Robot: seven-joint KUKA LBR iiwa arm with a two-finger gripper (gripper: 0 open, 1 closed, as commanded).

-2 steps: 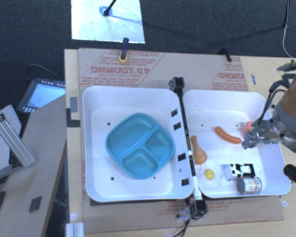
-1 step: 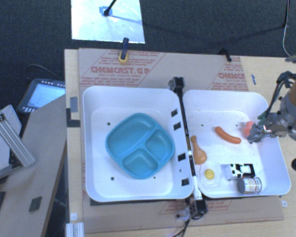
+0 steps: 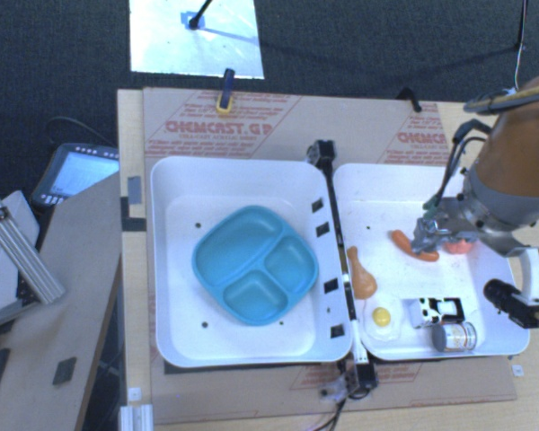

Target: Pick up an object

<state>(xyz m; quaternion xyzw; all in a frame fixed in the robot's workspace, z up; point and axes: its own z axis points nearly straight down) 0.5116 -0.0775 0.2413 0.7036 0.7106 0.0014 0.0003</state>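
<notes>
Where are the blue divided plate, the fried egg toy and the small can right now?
blue divided plate (image 3: 254, 265), camera view, on the ridge where its three compartments meet.
fried egg toy (image 3: 382, 317), camera view, on the yellow yolk.
small can (image 3: 455, 336), camera view, on the middle of its side, lying flat.
</notes>
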